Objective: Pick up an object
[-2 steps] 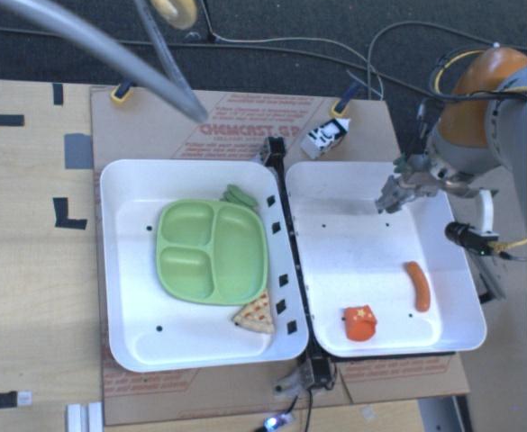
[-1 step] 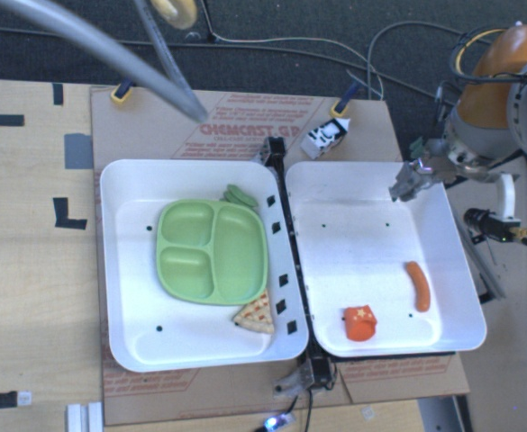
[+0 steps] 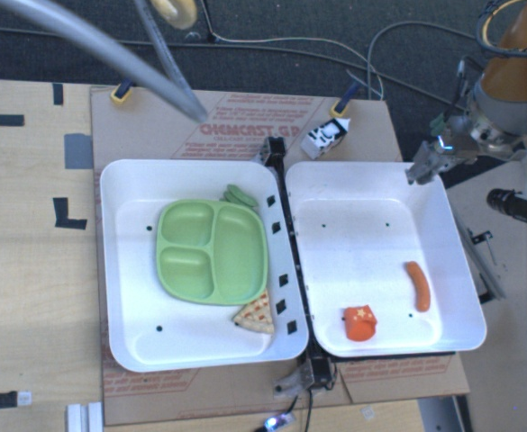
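The grey two-finger end effector (image 3: 422,171) hung over the far right corner of the right shallow white bin (image 3: 443,210), touching no object; how far it was open I cannot tell. In this bin lay an orange toy sausage (image 3: 417,286) and, near it, a red-orange toy block (image 3: 360,323).

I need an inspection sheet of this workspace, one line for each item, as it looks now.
Surface: two white bins, left bin and right bin, on brown cardboard.
Job's things: green divided plate, pizza slice in left bin; sausage, red-orange piece in right bin.
Clutter: small black-and-white object on cardboard.
Grippers: gripper above right bin's far right corner.
Cables: black cables behind bins.
Surroundings: wooden bench.
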